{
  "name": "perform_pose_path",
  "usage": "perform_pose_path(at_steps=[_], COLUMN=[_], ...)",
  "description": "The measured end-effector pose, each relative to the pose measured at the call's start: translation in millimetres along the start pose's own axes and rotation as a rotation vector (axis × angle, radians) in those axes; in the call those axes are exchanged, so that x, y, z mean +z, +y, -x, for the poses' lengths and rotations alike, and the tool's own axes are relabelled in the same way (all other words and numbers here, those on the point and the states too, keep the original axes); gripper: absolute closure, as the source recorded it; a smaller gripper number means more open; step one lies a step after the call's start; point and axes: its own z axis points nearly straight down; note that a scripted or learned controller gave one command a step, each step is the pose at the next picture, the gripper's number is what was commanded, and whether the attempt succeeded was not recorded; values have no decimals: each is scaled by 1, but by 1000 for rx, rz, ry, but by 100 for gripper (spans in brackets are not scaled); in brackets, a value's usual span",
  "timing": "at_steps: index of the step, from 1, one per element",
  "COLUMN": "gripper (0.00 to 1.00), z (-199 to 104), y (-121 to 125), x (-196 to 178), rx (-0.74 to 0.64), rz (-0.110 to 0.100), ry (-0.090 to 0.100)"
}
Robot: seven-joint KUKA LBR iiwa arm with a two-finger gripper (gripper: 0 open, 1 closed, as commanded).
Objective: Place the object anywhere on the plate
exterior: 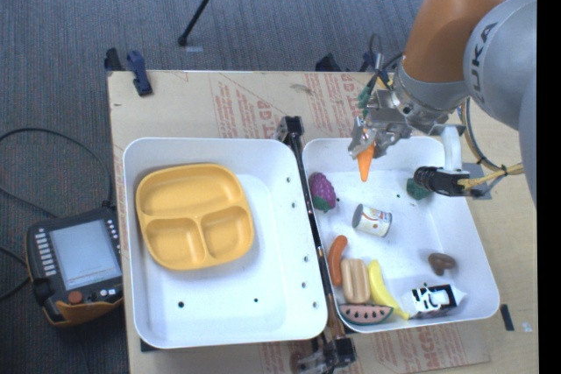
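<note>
Camera view from above the bench: my gripper [369,149] hangs over the far edge of the right bin [478,254], jaws clenched on the carrot [365,164] — its orange tip points down, clear of the bin floor. The plate [195,215], yellow with three compartments, lies in the left bin [219,311] toward its far left corner, well apart from what I hold. Below me the right bin carries a bunch of purple grapes [322,190] at its left wall and a small can [372,220] lying on its side near the middle. Along the near edge sit a sausage [337,256], a hot dog bun [355,279], a banana [383,287] and a watermelon slice [365,314] — close together, some touching. A brown lump [441,261] rests nearer the right wall.
</note>
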Motion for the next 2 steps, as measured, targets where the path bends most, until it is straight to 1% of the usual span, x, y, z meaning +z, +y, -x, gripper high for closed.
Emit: perform_pose_path(at_steps=[1, 2], gripper=[100, 100], z=[-66, -122], y=[-5, -53], x=[47, 45], rx=[80, 299], rz=[-5, -2], ry=[-2, -4])
